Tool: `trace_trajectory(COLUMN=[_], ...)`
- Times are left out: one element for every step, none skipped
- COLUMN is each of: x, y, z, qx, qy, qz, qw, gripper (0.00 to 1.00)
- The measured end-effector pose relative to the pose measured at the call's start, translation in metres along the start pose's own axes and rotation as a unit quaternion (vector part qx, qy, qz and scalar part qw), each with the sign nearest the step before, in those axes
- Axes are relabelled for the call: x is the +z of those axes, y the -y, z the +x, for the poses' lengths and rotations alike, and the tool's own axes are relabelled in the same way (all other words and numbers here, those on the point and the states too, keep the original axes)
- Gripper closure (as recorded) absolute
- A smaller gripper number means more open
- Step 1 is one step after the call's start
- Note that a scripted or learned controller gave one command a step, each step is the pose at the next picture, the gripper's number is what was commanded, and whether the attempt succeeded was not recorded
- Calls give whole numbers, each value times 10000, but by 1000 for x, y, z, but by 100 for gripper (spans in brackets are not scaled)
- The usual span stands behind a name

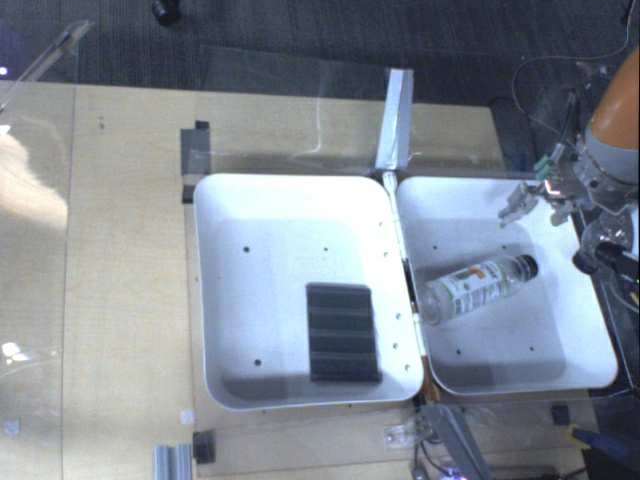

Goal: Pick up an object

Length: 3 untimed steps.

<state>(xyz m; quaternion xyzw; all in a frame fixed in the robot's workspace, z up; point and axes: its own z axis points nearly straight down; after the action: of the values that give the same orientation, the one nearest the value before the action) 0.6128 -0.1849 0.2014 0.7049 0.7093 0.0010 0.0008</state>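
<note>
Black ribbed rectangular block [343, 332] lies in left shallow white bin [230, 208]; clear plastic bottle with printed label [477, 286] lies on its side in right white bin [590, 353]; jaws [535, 196] above that bin's far edge, opening indeterminable, apart from bottle.

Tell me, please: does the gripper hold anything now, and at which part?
Nothing is held. The gripper is above the right bin, apart from the bottle lying on its floor.

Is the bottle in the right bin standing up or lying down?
Lying down. The bottle rests on its side on the right bin floor, its dark cap toward the arm and its base toward the divider between the bins.
</note>
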Motion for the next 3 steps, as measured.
trace_trajectory(x=[-162,-171,-5], y=[31,26,81], z=[15,37,5], qx=[-808,-613,-1782], qy=[10,5,3], qz=[-25,-10,-5], qw=[9967,9981,9840], gripper=[0,0,0])
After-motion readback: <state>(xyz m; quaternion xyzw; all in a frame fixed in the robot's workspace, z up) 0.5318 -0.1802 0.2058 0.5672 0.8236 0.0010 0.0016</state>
